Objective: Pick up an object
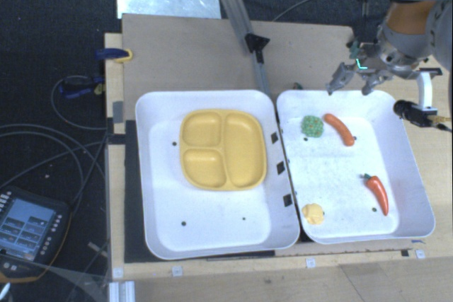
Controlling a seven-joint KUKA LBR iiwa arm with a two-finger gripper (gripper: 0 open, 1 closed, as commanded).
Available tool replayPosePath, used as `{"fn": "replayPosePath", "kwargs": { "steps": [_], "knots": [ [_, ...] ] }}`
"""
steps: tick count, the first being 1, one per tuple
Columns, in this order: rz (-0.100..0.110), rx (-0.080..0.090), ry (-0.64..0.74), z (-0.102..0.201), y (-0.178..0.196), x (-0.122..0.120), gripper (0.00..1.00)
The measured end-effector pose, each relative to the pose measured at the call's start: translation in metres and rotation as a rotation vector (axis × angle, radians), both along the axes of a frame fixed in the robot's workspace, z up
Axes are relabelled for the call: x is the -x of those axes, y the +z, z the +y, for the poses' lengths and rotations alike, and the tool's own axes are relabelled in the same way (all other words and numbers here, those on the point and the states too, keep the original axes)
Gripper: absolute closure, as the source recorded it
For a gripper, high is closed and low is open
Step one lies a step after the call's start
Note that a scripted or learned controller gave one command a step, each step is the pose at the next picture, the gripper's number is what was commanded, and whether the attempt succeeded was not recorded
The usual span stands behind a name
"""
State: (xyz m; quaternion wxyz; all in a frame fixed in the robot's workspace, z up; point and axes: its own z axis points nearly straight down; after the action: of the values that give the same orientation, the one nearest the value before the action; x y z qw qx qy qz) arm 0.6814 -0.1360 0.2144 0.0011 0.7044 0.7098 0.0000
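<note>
Gripper (354, 83) poised above the far rim of the right bin (414, 152), jaws apart and nothing between them. Likely parked high to clear the bin wall before a descent.

Relative to that right bin: sausage (339, 129) in the far half, lying at a slant, nearest the gripper and so the likeliest target. Broccoli (312, 126) just beside the sausage on the side toward the left bin (152, 173), close enough to crowd a finger on that side. Carrot (377, 193) nearer the front, toward the outer wall, well apart from the others and free all round. Yellow lump (313, 213) at the front corner by the divider, near the wall, awkward for a grasp there.

Yellow tray (222, 150) in the left bin, three compartments, flat and wide, a poor fit for two fingers.

Nothing yet lifted. Next move by judgement: down and inward over the sausage, jaws set across its short side.
</note>
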Motion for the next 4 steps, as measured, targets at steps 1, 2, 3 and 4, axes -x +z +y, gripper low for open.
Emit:
{"fn": "replayPosePath", "kwargs": {
  "steps": [1, 2, 3, 4],
  "knots": [
    [0.003, -0.001, -0.005, 0.000, -0.055, 0.010, 0.00],
    [0.004, -0.001, -0.007, -0.002, -0.108, 0.020, 0.00],
    [-0.003, -0.003, -0.006, -0.002, -0.118, 0.017, 0.00],
    [-0.011, -0.002, -0.005, -0.002, -0.105, 0.015, 1.00]
  ]
}}
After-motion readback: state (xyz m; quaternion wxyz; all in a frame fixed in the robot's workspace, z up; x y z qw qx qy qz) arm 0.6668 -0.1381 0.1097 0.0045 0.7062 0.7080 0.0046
